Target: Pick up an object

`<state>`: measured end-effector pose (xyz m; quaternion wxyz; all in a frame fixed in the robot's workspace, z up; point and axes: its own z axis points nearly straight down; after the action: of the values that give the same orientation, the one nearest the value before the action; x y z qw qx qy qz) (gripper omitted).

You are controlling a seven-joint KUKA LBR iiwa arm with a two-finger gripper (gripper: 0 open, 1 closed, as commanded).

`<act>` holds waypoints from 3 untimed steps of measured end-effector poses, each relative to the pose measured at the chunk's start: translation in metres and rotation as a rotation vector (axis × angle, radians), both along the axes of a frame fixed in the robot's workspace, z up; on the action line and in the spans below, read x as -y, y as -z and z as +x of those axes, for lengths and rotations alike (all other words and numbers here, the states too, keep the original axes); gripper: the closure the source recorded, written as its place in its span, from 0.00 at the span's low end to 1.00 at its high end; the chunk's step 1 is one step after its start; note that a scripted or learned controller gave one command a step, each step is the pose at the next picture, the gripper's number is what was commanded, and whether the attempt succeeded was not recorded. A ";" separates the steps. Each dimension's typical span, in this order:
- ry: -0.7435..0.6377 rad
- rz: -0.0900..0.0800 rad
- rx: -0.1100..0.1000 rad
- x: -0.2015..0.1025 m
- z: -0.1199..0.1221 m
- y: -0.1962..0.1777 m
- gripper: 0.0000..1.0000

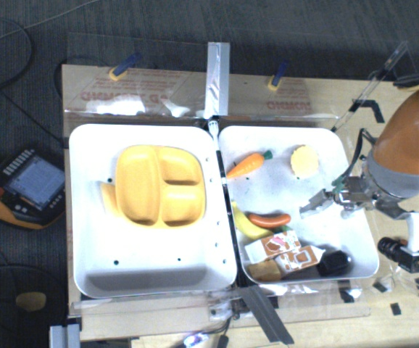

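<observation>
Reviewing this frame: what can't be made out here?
- Gripper: blurred in the camera view; finger state unreadable.
- Banana: partly covered by the sausage.
- Dark object in the right bin: too dark to identify.
- Carton: print too small to read.

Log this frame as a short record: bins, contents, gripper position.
left bin: holds a yellow divided tray
right bin: holds a toy carrot, a pale yellow round piece, a hot dog, a banana, a carton, a black object
gripper: over the right bin's right side, above bare floor, nothing seen between its fingers
arm: enters from the right
</observation>
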<state>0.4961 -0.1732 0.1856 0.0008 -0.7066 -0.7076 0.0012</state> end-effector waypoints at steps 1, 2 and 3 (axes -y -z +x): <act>-0.083 0.001 0.001 -0.042 0.066 0.086 0.00; -0.303 -0.002 0.002 -0.015 0.076 0.021 0.00; -0.313 -0.006 0.016 -0.053 0.039 0.095 0.00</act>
<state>0.5347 -0.1197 0.0905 -0.0073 -0.5874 -0.8092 -0.0021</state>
